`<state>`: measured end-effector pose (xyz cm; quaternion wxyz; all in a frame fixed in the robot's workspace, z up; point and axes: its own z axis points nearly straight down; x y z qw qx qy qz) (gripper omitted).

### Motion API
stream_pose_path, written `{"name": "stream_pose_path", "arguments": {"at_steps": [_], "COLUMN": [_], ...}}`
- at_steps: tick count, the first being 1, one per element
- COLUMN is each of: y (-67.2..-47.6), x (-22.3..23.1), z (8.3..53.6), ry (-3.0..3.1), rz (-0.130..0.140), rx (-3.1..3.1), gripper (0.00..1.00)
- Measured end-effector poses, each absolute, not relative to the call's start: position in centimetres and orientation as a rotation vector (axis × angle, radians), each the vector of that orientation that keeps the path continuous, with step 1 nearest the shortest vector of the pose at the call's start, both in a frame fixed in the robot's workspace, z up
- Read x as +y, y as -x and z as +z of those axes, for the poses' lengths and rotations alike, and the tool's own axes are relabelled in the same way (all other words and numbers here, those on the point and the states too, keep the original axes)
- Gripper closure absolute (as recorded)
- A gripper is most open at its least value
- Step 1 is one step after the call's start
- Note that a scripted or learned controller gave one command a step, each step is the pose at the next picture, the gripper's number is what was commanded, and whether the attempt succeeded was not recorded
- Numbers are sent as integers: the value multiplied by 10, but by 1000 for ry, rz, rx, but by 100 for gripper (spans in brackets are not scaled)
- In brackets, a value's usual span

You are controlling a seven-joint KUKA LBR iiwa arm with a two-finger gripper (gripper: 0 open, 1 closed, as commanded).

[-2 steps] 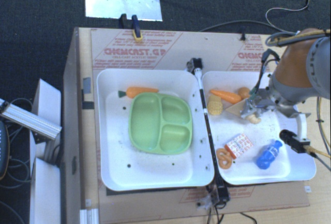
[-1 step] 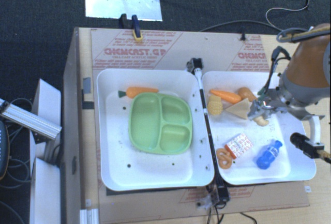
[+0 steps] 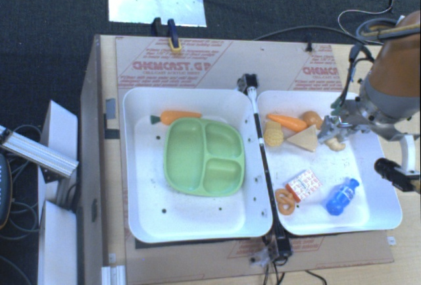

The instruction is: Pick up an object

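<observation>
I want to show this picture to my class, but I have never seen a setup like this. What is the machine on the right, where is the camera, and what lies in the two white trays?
One camera fixed above the bench looks down at a slant. The grey and orange machine is a robot arm reaching in from the right; its gripper hangs low over the right bin, beside a wedge-shaped cheese toy. Whether it holds anything is unclear. That bin also holds a carrot, a corn cob, a pretzel, a red and white packet and a blue bottle. The left bin holds a green divided plate and another carrot behind it.
</observation>
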<state>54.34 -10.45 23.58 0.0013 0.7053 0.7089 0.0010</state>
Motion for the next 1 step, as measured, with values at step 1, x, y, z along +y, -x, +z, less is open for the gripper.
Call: {"name": "stream_pose_path", "arguments": {"at_steps": [1], "y": [-575], "x": [-74], "z": [249], "ry": [-2215], "rz": [4], "rx": [2226], "gripper": [100]}}
